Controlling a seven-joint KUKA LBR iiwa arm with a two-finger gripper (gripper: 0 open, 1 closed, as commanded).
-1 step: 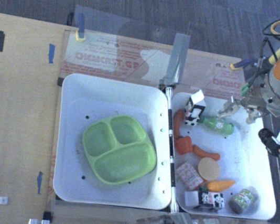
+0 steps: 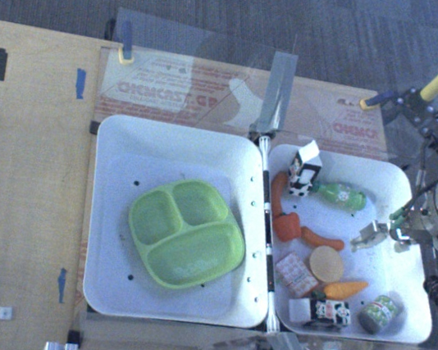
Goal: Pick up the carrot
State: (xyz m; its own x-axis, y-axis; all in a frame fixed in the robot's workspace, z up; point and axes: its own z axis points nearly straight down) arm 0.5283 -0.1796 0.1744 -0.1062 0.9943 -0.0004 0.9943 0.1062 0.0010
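Where it lies, carrot (image 2: 344,289) slantwise, tip up-right, toward gripper (image 2: 373,236).

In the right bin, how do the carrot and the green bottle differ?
The carrot is orange and tapered; the green bottle is green with rounded sides. The carrot lies near the bin's front, beside a tan disc; the bottle lies near the back, next to a small milk carton. The claw sits between them, touching neither. Both lie on their sides in the right bin.
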